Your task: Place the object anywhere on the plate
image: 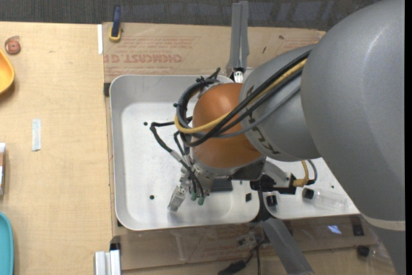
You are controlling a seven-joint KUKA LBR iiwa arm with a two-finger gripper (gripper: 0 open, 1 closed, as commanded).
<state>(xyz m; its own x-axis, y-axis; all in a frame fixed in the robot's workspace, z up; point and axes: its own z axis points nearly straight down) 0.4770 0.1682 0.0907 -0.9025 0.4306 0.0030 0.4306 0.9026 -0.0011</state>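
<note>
Camera view — arm [335,93] hides much of white bin [138,158]; pincer [187,195] low inside, grip unclear.

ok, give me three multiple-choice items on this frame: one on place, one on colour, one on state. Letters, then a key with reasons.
1. Where is the gripper?
A. over the near part of the white bin
B. over the wooden bench at far left
C. over the cardboard behind the bin

2. What colour is the band above the wrist?
A. blue
B. orange
C. green

3. How does the arm stand?
A. parked clear of the bin
B. reaching in over the bin from the right
C. lying flat on the floor

Key: 1 A, the gripper sits low above the bin's near floor. 2 B, the band shows orange under the cables. 3 B, the grey arm spans from the right edge across the bin.
</note>
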